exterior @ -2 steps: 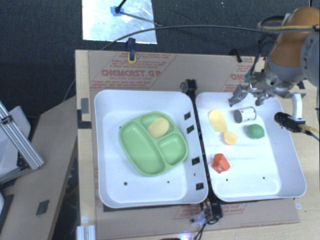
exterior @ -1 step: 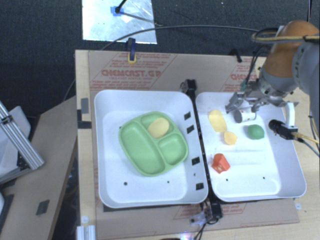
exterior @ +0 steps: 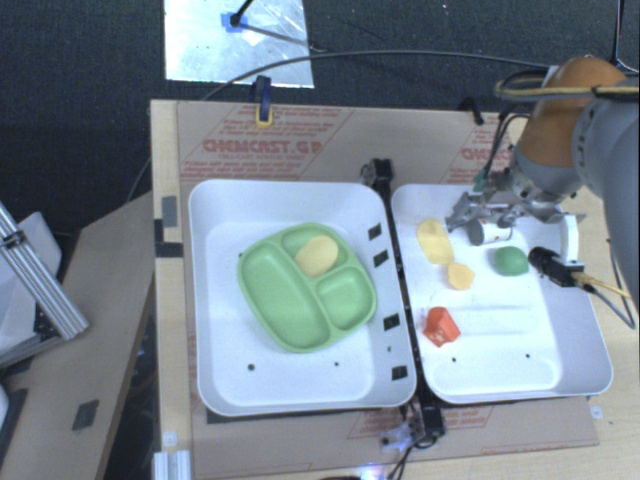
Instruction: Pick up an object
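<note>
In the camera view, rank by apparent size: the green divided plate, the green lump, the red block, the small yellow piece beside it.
1. green divided plate
2. green lump and red block: look alike, unranked
3. small yellow piece

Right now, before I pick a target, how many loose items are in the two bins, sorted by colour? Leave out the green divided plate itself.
Yellow: 3 — one on the green divided plate in the left bin, two in the right bin
Green: 1 — right bin
Red-orange: 1 — right bin
Total: 5
</note>
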Motion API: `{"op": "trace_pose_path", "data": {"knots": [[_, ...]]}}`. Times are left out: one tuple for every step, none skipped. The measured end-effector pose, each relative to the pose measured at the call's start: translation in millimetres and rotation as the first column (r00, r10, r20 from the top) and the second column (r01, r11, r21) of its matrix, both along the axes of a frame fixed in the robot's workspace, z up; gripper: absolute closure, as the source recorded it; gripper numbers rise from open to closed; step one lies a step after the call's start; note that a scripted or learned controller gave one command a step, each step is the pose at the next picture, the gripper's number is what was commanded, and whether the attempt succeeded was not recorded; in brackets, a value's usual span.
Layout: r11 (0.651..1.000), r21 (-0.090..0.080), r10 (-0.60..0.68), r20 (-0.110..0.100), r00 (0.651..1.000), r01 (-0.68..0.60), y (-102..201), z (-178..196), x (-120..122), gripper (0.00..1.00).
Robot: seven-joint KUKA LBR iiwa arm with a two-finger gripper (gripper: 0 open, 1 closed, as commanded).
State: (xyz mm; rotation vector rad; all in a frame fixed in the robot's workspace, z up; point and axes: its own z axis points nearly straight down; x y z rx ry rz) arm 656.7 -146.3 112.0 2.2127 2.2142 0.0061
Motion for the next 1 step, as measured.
{"op": "trace_pose_path", "data": {"knots": [[1.0,-0.009,0.001,0.018,1.0,-0.001,-2.3,16.7,4.0,1.0]]}}
